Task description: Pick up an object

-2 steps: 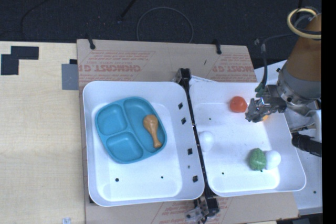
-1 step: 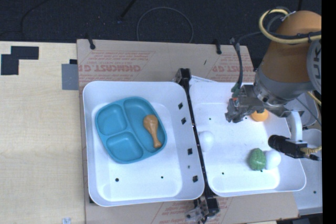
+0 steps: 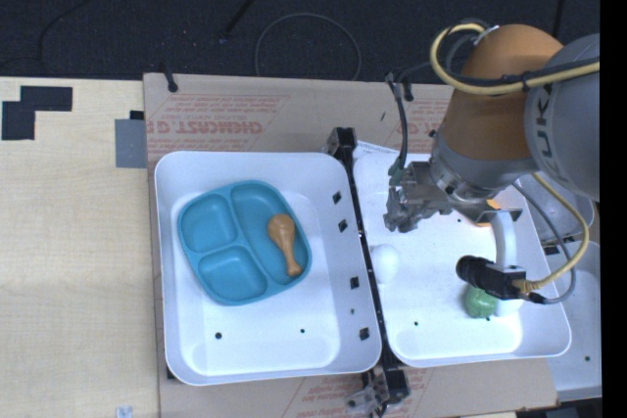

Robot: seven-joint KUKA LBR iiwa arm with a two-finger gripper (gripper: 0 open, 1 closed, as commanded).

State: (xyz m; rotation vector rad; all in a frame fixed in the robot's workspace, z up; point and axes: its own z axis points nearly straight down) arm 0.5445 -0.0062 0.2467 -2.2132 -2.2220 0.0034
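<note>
hovering over the right bin (image 3: 549, 333), the gripper (image 3: 400, 215), its closure not discernible, is being positioned near a white egg (image 3: 385, 261), which risks being rolled aside.

Black cables (image 3: 294, 34) on dark floor, cardboard sheet (image 3: 255, 113) under bins

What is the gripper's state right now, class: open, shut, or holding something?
Gripper: cannot be told from this view; it hangs over the right bin, with nothing seen in its grasp.
</note>
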